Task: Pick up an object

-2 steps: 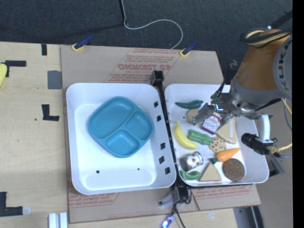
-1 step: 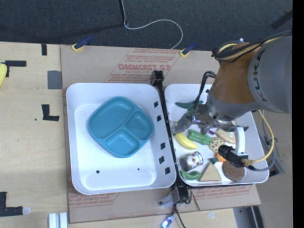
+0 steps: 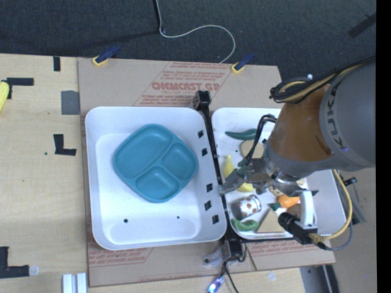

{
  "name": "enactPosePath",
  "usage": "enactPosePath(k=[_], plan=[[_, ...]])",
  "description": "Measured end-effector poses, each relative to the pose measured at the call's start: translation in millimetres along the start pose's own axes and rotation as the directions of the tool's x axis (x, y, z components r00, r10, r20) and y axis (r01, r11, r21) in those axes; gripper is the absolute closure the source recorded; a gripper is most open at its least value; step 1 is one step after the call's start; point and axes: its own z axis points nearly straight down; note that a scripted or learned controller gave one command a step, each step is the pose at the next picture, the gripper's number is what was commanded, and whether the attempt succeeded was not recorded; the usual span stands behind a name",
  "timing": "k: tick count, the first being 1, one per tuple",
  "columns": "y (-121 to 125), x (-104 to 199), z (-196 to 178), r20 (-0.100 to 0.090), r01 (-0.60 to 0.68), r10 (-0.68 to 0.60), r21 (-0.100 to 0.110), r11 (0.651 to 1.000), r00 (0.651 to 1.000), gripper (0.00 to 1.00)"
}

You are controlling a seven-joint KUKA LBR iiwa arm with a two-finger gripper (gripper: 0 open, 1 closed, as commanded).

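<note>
1. The task names no particular object, so any small thing in the right bin (image 3: 327,191) may serve. The likely one is the small shiny object (image 3: 247,207), silver with some red, which lies near the front left corner of that bin, just under the arm's wrist.
2. Around it lie other small things: a yellow piece (image 3: 228,163) by the bin's left wall, a dark green leaf-like piece (image 3: 239,134) toward the back, a green piece (image 3: 243,225) at the front edge and an orange piece (image 3: 287,200) beside the wrist. They lie close together, so a grasp here could touch more than one.
3. The gripper (image 3: 256,185) is low over this group, reaching in from the right. The wrist and cables cover its tip, so I cannot tell how wide it stands, or whether it has anything in it.
4. I judge the arm is at the grasping step, because it is down inside the bin and not above it.
5. The left bin (image 3: 101,163) holds a blue divided plate (image 3: 155,162), lying flat and well apart from the arm. It is probably too wide and flat for a good grasp.
6. Both bins stand side by side on a cardboard sheet (image 3: 183,81), which small clips hold at the back.
</note>
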Motion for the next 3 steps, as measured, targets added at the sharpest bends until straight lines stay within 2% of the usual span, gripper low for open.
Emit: enactPosePath(k=[1,2,3], plan=[[2.0,0.0,-10.0,0.000,0.001,-0.001,-0.002,1.000,1.000,1.00],[2.0,0.0,-9.6,-0.001,0.001,-0.001,-0.001,1.000,1.000,0.00],[1.7,0.9,-19.1,-0.002,0.003,-0.003,0.001,1.000,1.000,1.00]])
